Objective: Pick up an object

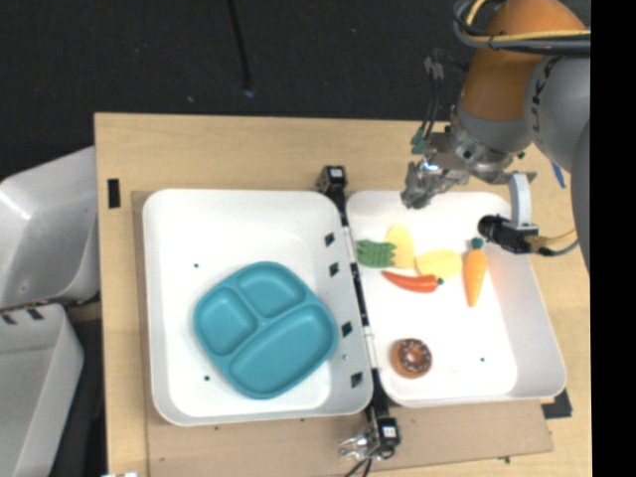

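The right bin (517,366) holds several toy foods: a yellow corn cob with a green husk (386,250), a yellow piece (438,262), a red chili pepper (410,281), an orange carrot (475,274) and a chocolate donut (410,357). My gripper (421,189) hangs over the bin's back left part, above and behind the corn. Nothing shows between its fingers. The view is too coarse to tell whether they are spread or closed.
The left bin (169,237) holds a blue divided plate (263,328). A black clip (331,179) sits at the back between the bins, and a ridge with clips separates them. A white object (40,237) stands off the bench at the left.
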`<state>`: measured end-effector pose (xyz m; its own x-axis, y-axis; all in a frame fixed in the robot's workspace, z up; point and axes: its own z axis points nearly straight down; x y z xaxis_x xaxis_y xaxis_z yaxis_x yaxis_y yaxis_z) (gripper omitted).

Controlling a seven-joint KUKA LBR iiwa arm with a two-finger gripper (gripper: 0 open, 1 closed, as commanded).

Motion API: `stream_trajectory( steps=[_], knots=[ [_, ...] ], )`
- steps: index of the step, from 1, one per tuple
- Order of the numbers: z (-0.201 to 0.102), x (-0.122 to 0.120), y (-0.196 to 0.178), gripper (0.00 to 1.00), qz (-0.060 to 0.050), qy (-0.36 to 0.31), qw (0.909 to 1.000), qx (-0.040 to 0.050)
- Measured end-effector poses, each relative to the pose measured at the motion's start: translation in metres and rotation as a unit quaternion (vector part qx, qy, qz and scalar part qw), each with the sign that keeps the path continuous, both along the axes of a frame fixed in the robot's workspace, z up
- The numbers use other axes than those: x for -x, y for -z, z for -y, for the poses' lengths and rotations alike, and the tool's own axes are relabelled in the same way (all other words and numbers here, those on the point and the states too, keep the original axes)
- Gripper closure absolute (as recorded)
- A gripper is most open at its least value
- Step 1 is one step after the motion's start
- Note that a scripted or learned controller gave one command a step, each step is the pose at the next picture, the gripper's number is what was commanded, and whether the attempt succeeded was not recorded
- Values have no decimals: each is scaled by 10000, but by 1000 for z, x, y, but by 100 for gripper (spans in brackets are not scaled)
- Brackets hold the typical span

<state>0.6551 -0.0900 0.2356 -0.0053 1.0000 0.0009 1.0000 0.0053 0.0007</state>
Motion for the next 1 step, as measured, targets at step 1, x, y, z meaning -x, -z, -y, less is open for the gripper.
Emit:
stream_trajectory(
  steps=[1],
  knots=[
    [-51, 22, 7, 100, -10, -2, 10000, -1]
  ],
)
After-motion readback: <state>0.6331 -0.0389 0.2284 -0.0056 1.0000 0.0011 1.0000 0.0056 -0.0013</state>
